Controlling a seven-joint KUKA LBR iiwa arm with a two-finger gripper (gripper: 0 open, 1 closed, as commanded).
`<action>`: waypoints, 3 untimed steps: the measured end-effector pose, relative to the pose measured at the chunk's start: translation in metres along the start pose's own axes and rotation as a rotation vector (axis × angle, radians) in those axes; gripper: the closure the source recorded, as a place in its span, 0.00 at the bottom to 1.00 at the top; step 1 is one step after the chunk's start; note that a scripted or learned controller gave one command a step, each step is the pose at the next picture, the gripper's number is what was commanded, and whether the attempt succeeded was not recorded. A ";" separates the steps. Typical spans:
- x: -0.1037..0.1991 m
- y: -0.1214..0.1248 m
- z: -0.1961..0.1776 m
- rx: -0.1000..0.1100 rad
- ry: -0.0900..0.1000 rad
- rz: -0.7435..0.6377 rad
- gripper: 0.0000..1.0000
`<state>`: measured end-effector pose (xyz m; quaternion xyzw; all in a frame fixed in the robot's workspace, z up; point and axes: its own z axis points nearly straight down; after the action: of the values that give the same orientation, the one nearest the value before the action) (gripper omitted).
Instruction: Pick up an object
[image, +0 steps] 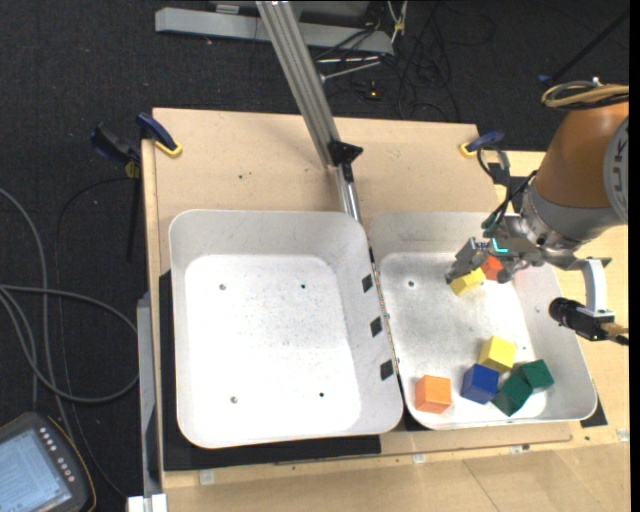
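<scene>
Orange cube (433, 392), blue cube (481, 383), two green, two yellow; hand (478, 265) grip state: cannot tell.

Two shallow white bins sit side by side, the left bin (190, 330) and the right bin (430, 300). Visible blocks: two yellow (497, 352) (465, 284), two green (536, 374) (513, 393), one blue (481, 383), one orange (433, 393).

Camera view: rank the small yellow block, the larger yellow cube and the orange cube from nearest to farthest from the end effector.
1. Small yellow block, right at the end effector.
2. Larger yellow cube, lower in the right bin.
3. Orange cube, near that bin's bottom-left corner.
</scene>
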<state>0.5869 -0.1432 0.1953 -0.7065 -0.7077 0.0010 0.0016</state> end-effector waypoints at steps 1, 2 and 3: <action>0.000 0.000 -0.002 -0.003 -0.001 0.001 0.00; 0.006 -0.002 0.046 0.001 0.000 0.002 0.00; 0.007 -0.003 0.099 0.002 0.000 0.002 0.00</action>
<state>0.5834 -0.1362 0.0959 -0.7073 -0.7069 0.0018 0.0022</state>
